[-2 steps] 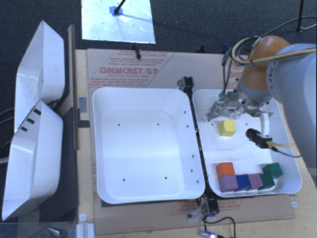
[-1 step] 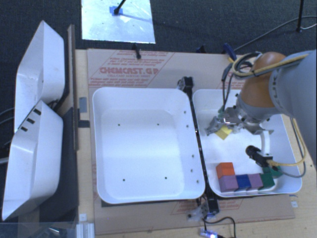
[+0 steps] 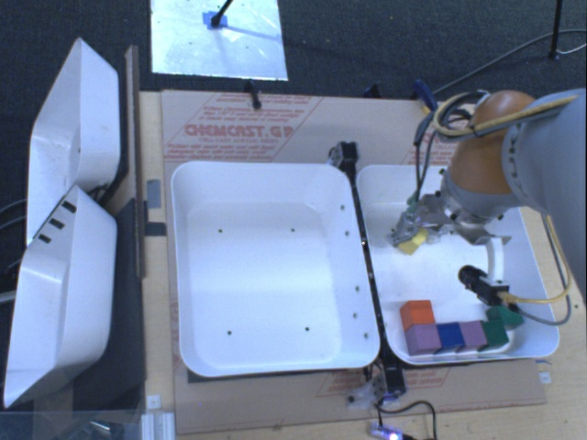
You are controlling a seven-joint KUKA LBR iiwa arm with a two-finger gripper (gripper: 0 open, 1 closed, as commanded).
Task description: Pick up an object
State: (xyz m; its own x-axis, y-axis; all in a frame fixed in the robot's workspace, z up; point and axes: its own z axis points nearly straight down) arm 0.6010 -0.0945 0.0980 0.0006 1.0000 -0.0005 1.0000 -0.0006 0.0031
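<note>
Yellow shows between the fingers of the gripper (image 3: 410, 235): a small yellow block (image 3: 412, 242), pinched at the upper left of the right bin (image 3: 532, 246), close to the divider. The other blocks (an orange block (image 3: 417, 313), a purple block (image 3: 423, 338), a blue block (image 3: 450, 336) among them) huddle against the near wall, probably wherever they came to rest. Reaching in from the right, the arm (image 3: 514, 163) bends at its orange band and angles the wrist leftward over the bin.

Tool (image 3: 410, 234) at yellow block (image 3: 412, 242), right bin (image 3: 541, 333).
</note>
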